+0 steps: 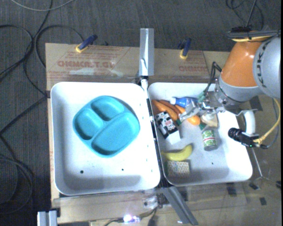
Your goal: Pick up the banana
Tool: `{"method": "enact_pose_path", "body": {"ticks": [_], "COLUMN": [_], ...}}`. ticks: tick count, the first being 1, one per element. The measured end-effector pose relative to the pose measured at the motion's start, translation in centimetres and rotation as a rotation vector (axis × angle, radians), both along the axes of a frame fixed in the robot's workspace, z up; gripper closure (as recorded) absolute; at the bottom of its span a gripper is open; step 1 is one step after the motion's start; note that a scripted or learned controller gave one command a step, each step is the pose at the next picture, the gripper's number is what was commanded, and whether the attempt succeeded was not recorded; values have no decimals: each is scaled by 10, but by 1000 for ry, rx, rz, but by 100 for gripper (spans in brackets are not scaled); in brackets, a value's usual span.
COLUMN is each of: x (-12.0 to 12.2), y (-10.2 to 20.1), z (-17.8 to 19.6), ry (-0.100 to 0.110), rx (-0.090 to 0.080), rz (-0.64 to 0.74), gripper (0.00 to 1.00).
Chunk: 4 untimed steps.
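Banana (179,152) lies below-left of gripper (194,109) — apart; gripper state unclear.

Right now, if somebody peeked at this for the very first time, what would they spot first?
Probably the big blue divided plate, sitting alone in the left bin. Next, the arm's bright orange band at the upper right, above the right bin. That bin is crowded with small things, and the yellow banana lies near its front.
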State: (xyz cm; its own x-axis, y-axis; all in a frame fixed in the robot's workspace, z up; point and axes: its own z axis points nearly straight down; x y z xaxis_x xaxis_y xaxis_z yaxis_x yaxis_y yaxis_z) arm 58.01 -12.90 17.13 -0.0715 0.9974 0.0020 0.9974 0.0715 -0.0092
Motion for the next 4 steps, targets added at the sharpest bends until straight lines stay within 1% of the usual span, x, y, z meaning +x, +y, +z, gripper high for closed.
{"method": "enact_pose_path", "body": {"ticks": [1, 2, 3, 4], "x": [-40, -64, -78, -91], "y": [-70, -12, -3, 24], "z": [-34, -83, -82, -82], "ry": [-1, -16, -26, -26], "rx": [-1, -7, -8, -6], "rz": [-3, -269, -326, -665], "gripper": [0, 0, 0, 0]}}
